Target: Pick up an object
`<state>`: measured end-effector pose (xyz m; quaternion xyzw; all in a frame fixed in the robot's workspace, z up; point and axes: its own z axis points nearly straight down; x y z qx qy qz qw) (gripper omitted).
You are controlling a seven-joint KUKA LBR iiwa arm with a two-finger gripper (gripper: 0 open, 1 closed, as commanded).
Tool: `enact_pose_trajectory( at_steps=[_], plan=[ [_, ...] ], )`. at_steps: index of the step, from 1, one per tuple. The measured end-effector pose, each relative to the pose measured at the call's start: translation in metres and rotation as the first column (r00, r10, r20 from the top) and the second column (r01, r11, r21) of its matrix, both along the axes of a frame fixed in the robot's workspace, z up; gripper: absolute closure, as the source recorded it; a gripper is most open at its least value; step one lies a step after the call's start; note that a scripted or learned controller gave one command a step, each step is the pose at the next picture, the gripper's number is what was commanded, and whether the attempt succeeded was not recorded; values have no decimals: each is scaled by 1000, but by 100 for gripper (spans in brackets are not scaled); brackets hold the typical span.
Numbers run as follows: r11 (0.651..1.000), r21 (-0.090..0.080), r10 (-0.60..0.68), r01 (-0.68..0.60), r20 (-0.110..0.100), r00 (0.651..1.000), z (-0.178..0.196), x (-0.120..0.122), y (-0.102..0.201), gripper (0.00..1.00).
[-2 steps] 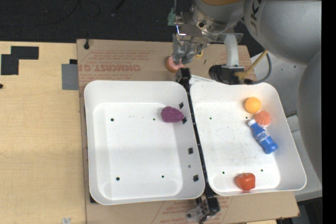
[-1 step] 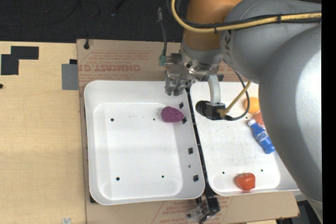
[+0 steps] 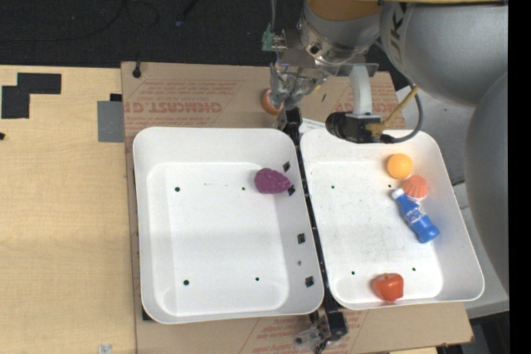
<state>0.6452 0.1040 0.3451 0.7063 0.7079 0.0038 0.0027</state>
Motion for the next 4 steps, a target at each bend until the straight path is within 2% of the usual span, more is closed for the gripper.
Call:
enact_pose_trajectory(
  at_steps=[1, 2, 3, 4],
  plan=[
    [1000, -4, -2, 2, -21, 1000, -89, -3, -1, 100],
    [1000, -2, -1, 1, -11, 1000, -69, -1, 3, 100],
    [1000, 3, 2, -2, 6, 1000, 101, -1, 44, 100],
    [1000, -7, -7, 7, -30, 1000, -85, -5, -11, 100]
  ],
)
